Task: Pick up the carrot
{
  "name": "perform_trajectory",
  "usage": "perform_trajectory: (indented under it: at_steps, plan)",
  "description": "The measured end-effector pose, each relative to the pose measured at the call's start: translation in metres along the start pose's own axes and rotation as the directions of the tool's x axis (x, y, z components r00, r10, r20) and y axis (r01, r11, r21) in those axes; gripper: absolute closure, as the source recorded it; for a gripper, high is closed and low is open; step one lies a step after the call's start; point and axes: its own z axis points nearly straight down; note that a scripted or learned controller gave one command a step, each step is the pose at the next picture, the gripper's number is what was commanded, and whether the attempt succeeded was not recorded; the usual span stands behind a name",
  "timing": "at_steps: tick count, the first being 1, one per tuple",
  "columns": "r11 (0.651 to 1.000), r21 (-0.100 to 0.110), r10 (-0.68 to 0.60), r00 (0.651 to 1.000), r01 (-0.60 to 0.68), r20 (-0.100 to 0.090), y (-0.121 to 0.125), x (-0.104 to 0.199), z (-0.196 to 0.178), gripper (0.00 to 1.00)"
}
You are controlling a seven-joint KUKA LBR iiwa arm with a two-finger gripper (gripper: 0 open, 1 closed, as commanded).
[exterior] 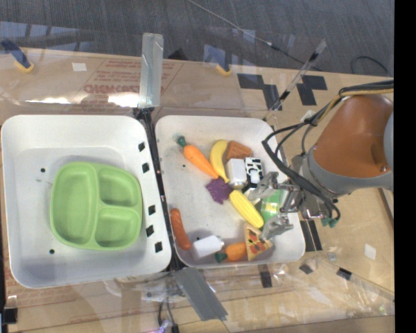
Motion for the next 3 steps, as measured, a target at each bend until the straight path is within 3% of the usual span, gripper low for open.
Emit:
perform_trajectory:
  at_steps: [1,2,3]
  plan:
    - [0.982,-0.001,0.188,0.982,-0.188,-0.003,0.002,-0.011,0.057,0.00]
    - [0.984,-0.001,0.177,0.984,-0.177,0.000,0.004,-0.014,0.047,1.00]
    - [0.983,0.003,0.185,0.983,-0.186,0.014,-0.007,-0.001,-0.078,1.00]
